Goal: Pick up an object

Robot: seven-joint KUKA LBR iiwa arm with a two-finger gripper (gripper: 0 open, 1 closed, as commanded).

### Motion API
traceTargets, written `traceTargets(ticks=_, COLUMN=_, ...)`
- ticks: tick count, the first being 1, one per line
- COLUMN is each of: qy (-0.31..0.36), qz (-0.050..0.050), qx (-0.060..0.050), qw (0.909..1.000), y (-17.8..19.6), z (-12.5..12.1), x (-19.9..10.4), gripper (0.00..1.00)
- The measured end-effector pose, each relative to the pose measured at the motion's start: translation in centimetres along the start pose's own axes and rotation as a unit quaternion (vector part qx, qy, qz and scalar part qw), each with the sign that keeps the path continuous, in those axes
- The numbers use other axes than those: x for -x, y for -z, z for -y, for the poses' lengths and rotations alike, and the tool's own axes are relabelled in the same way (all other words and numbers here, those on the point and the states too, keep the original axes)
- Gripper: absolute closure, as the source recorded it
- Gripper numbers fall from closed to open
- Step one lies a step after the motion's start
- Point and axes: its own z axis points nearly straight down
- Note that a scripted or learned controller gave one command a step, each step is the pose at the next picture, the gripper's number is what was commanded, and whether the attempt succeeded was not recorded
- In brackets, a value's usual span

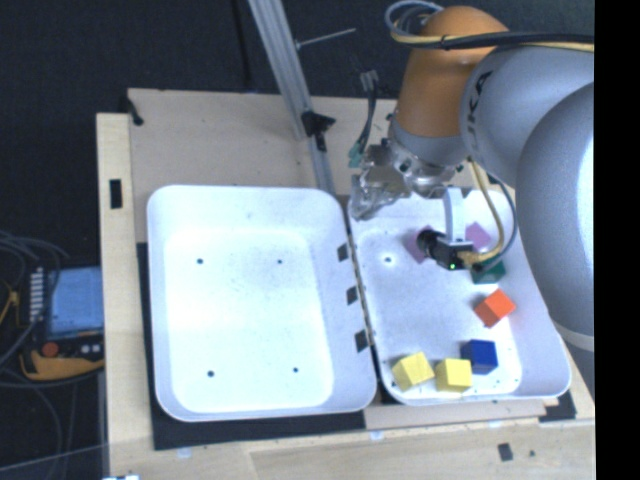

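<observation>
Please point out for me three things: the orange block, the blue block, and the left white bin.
orange block [494, 307], camera view, middle of its top face.
blue block [481, 354], camera view, middle of its top face.
left white bin [245, 293], camera view, bare part of its floor.

Two white bins [250, 303] [540, 373]. Two yellow blocks [412, 371] [455, 374], one blue block [481, 355], one orange block [494, 307], one purple block [478, 236].
</observation>
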Motion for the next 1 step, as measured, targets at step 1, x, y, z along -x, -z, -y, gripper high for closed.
traceTargets(ticks=1, qy=0.000, qz=0.000, qx=0.000, qw=1.0000, y=0.17, z=1.34, x=-5.36, gripper=1.00)
